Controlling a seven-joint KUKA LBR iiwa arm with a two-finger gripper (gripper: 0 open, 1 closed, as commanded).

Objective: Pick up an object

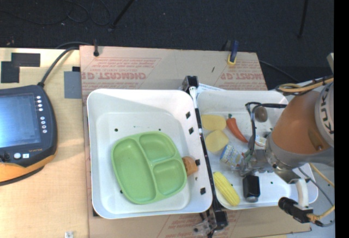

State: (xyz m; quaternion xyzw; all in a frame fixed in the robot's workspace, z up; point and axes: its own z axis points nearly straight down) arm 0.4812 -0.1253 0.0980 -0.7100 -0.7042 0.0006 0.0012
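The gripper (252,168) hangs low in the right bin (218,97), tucked under the arm's orange wrist (297,125), and whether it is spread or pressed together I cannot tell; nothing shows pinched in it. Just below it lies a small black object (251,188), hard-looking and probably stiff and light, best taken across its narrow sides. Touching or just left of the gripper sits a crumpled clear packet (231,156) with bluish print too small to read; it looks thin, slippery and likely to buckle under a pinch. Further left a toy corn cob (226,188) lies aslant, light, ribbed, easy to grip across its middle. Above are two pale yellow lumps (216,132), rounded and likely to squirt out of a shallow hold, and a thin orange carrot (236,130). The left bin (109,103) holds a green divided plate (148,167), flat and awkward to pinch except at its rim, with a small brown item (191,165) at its right edge. The cardboard (125,70) under the bins bears red upside-down print, roughly "CHEMC…". A pendant (22,128) lies far left.
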